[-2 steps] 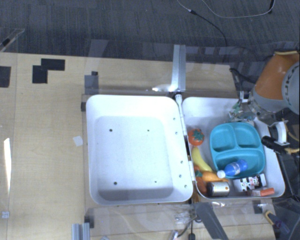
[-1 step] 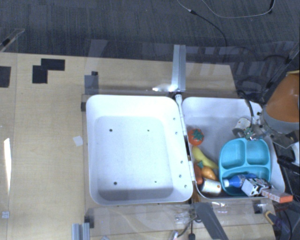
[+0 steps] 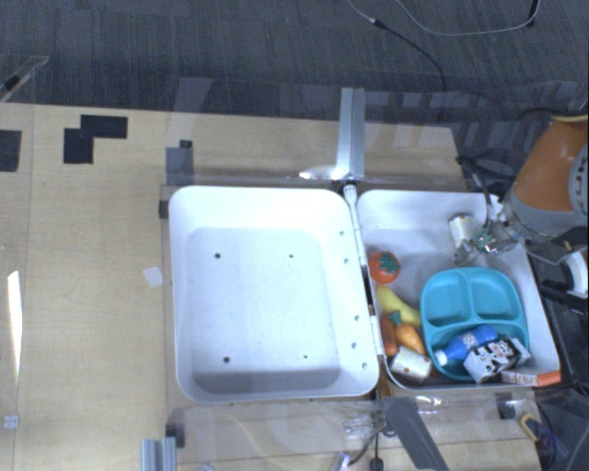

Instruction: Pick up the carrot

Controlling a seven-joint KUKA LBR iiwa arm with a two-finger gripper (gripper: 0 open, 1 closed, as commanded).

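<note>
Both bins are seen below the gripper [image 3: 480,235], the left bin [image 3: 267,207] well off to its far side. Nothing is judged done: the carrot [image 3: 409,337] lies untouched in the right bin [image 3: 414,210], beside the blue plate [image 3: 476,313]. It appears small, orange, tapered. Whether the gripper is released or clenched cannot be told.

Looks like a robotics lab; wood-tone tabletop [image 3: 83,276] with black marker patches [image 3: 92,136], two white bins [image 3: 267,207] clamped by a metal bracket [image 3: 351,133]; grey carpet [image 3: 184,37], loose cable [image 3: 442,23], probably test rig.
</note>
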